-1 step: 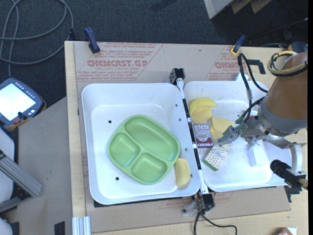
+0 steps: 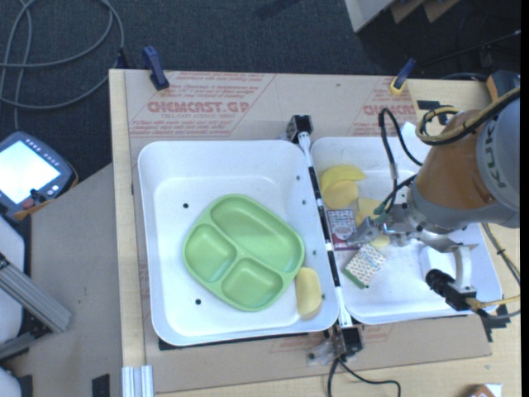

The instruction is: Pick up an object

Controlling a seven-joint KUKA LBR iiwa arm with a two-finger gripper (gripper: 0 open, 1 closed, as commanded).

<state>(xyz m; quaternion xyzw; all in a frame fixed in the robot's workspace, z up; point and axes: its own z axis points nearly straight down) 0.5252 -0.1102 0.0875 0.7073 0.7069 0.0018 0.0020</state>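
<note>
Bench edge, bottom of frame: bare pale wood, a cable trailing off the lower middle.

Left bin (image 2: pixel 157 222): shallow white plastic with rounded corners. In it a green tray (image 2: pixel 242 251), smooth and matte, three compartments, lying flat and tilted toward the lower right. Just beside its lower right corner a pale yellow block (image 2: pixel 308 291), rounded and soft-looking, close against the bin's right wall. Open white floor all round the tray's left and top.

Right bin (image 2: pixel 388 306): same white plastic, sharing the middle divider with the left one. Near the divider a small patterned packet (image 2: pixel 364 264), squarish, checked, with a green edge. Above it a printed card or pouch (image 2: pixel 340 222) in grey and red. Above that a yellow banana-like shape (image 2: pixel 341 182), smooth and curved, in the upper left of this bin.

My gripper (image 2: pixel 382 226) is down in the middle of the right bin, near the packet and a small pale yellow piece (image 2: pixel 380 241). My wrist and orange band cover it from above; I cannot tell how my jaws stand, nor whether anything is between them. Bare floor lies lower right of me.

Far side: brown printed cardboard, blue clamps (image 2: pixel 154 66) at the upper corners, dark floor beyond.
</note>
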